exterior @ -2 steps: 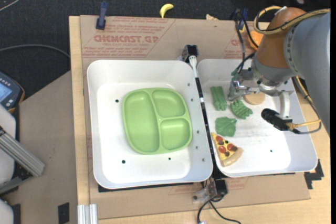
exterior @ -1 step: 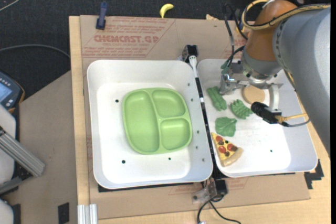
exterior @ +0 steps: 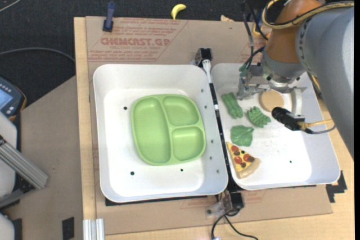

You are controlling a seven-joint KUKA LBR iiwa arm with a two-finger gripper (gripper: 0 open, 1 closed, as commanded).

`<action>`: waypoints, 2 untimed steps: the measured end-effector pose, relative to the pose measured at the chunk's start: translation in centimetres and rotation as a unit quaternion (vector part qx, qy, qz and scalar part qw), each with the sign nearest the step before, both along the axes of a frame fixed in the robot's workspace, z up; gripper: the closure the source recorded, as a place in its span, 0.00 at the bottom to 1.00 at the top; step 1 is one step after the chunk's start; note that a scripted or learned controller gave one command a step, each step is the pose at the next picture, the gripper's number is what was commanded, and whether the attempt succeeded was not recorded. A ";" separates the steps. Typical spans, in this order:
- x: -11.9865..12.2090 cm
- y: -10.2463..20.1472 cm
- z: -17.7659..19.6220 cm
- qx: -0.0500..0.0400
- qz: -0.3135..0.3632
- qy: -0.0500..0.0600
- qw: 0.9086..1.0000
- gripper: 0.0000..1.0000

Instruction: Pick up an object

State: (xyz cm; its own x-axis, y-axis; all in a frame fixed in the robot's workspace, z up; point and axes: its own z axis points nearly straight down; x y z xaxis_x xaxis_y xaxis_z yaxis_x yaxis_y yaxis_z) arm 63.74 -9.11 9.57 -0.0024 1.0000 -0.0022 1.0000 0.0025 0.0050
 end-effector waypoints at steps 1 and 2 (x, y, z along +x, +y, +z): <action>0.1 0.0 1.0 -0.001 0.001 -0.001 1.000 1.00; 0.1 0.0 2.0 -0.001 0.001 -0.002 1.000 1.00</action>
